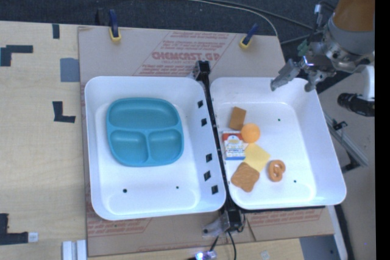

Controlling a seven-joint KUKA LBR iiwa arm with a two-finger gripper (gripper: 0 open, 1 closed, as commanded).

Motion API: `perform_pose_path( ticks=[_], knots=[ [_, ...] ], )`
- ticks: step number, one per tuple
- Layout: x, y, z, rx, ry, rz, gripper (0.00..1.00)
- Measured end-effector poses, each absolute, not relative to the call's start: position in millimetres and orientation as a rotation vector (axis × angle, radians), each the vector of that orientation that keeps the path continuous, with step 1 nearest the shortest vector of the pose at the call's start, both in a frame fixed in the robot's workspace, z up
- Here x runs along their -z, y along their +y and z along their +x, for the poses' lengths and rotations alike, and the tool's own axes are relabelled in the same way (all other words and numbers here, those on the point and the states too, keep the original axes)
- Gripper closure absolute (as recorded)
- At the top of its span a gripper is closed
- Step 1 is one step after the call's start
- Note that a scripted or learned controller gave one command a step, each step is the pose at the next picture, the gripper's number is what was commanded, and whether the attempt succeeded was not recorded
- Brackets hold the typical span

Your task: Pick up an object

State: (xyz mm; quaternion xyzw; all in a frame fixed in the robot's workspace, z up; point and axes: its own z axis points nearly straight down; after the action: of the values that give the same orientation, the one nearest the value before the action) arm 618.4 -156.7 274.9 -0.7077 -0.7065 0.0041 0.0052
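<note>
Bins [308, 108]: white, two side by side.
Tray [145, 131]: teal blue, set in the left bin.
Ball [250, 133]: orange, in the right bin.
Block [237, 118]: brown, at 11 o'clock from the ball.
Card [234, 146]: red-edged, white centre with a printed picture.
Slice [256, 157]: pale yellow.
Toast [245, 176]: tan brown.
Pretzel [276, 170]: orange-brown.
Board [177, 58]: beige, red lettering.
Clamps [113, 25]: blue with yellow tips.
Arm [356, 3]: grey, orange band.
</note>
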Motion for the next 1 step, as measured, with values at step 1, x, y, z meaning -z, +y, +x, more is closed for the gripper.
perform_pose_path(
  ticks=[1],
  knots=[
    [-282.2, -156.3, 620.3, -0.002, -2.222, -2.220, 0.00]
  ],
)
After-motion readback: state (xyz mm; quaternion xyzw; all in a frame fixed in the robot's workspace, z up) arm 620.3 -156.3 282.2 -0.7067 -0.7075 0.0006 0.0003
